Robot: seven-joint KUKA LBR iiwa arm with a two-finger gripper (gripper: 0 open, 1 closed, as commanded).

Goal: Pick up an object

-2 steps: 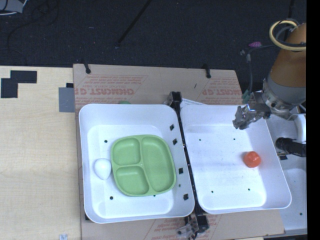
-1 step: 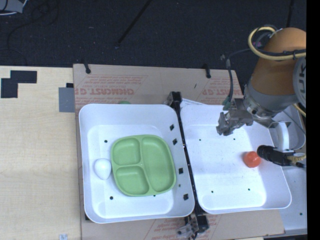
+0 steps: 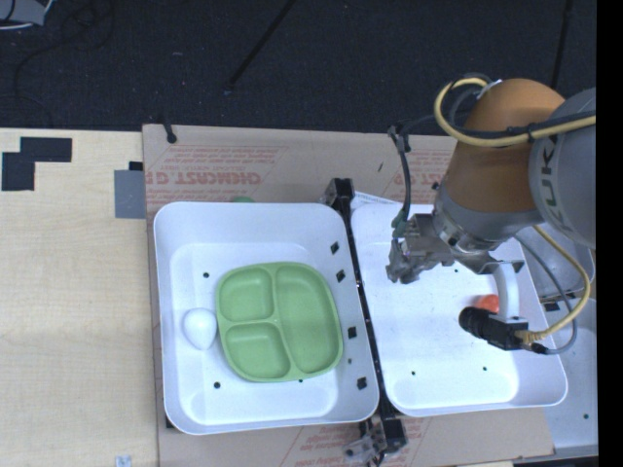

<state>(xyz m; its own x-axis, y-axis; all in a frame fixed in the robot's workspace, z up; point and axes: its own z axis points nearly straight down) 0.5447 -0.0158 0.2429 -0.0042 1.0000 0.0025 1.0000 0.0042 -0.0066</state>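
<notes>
A green three-compartment plate lies flat in the left bin. A white egg-shaped object rests just off the plate's left edge. My gripper hangs over the upper left part of the right bin, close to the divider between the bins, with nothing visible in it. A small orange object shows in the right bin, right of the gripper and partly hidden by the robot's wrist parts.
The two bins meet at a black-clipped divider. Brown cardboard lies under the bins on a pale wooden bench. The arm's orange band looms over the right bin's back corner.
</notes>
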